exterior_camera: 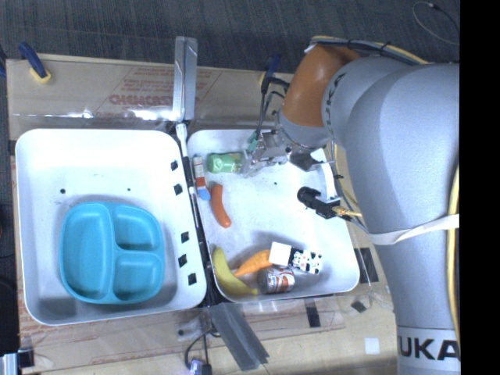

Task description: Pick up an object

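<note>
My gripper (255, 159) reaches down into the far part of the right bin (344, 264), right beside a green bottle (222, 163) that lies on its side against the bin's left wall. Its metal tip touches or nearly touches the bottle's right end. An orange sausage (220, 205) lies just below the bottle. At the bin's near edge sit a yellow banana (225, 274), an orange carrot (253, 265), a white block (280, 252), a small can (276, 282) and a black-and-white spotted item (309, 262).
The left bin (39, 155) holds a blue divided plate (112, 251). A black clip-like piece (314, 201) juts over the right bin's right side. The grey arm (406, 170) covers the bench to the right. A metal divider (185, 76) stands between the bins at the back.
</note>
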You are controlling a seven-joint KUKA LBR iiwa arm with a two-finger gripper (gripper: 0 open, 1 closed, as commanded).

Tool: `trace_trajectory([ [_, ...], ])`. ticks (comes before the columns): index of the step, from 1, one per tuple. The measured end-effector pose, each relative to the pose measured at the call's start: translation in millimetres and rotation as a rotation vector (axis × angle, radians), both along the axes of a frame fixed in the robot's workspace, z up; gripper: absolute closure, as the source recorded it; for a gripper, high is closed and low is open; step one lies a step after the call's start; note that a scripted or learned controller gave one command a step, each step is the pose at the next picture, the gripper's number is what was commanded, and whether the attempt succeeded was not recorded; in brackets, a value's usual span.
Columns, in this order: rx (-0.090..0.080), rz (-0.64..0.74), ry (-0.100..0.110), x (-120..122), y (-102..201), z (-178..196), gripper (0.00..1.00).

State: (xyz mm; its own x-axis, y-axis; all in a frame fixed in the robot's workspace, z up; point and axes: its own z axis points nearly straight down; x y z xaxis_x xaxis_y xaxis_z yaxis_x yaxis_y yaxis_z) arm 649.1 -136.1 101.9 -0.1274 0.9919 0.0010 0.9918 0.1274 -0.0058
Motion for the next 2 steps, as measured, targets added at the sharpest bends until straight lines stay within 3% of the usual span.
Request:
trace_trajectory([
  [1,0.000,0.000,0.000,0,0,0,0.00],
  [2,-0.002,0.071,0.008,4,34,-12,0.00],
])
